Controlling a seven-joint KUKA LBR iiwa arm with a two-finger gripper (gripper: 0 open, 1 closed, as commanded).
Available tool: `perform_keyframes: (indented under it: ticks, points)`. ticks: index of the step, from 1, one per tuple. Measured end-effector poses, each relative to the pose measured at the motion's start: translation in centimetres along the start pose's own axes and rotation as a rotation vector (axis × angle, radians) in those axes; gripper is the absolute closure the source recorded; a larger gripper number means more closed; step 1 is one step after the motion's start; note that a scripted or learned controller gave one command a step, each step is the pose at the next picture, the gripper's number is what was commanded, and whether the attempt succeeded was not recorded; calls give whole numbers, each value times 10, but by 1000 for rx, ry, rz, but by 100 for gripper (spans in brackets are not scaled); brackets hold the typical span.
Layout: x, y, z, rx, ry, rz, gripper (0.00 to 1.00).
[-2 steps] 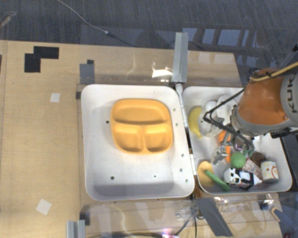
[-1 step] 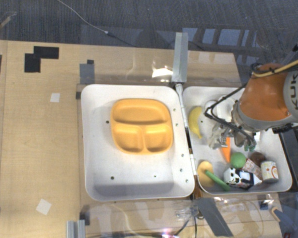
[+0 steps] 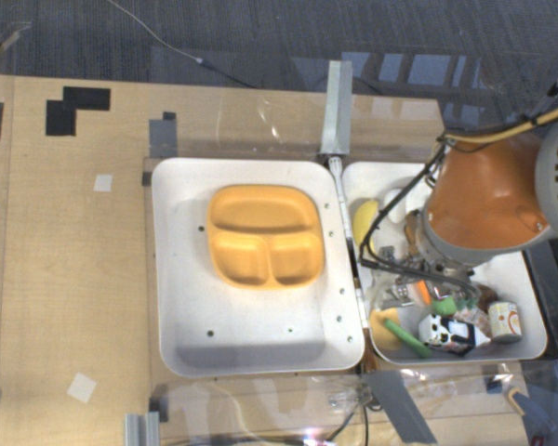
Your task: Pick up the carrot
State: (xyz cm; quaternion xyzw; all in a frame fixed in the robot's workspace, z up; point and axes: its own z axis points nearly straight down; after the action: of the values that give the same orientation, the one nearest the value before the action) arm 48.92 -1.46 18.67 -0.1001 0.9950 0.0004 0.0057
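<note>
The carrot (image 3: 422, 292) shows as a small orange piece in the right bin (image 3: 537, 342), among other items and partly hidden by the arm. My gripper (image 3: 434, 279) hangs low over that spot, just beneath the orange wrist band (image 3: 488, 198), directly above or against the carrot. The wrist and cables hide most of the gripper, and contact with the carrot cannot be made out.
Around the carrot in the right bin lie a yellow fruit (image 3: 365, 218), a green stick-like item (image 3: 406, 338), a black-and-white toy (image 3: 444, 331) and a small can (image 3: 505, 319). The left bin (image 3: 181, 277) holds a yellow divided plate (image 3: 265, 235). A metal divider (image 3: 336, 110) stands behind the bins.
</note>
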Motion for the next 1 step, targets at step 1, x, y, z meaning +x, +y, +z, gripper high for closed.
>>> perform_keyframes:
  ticks: [1]
  points:
    - [-28, -27, -152, 7, -12, -147, 100]
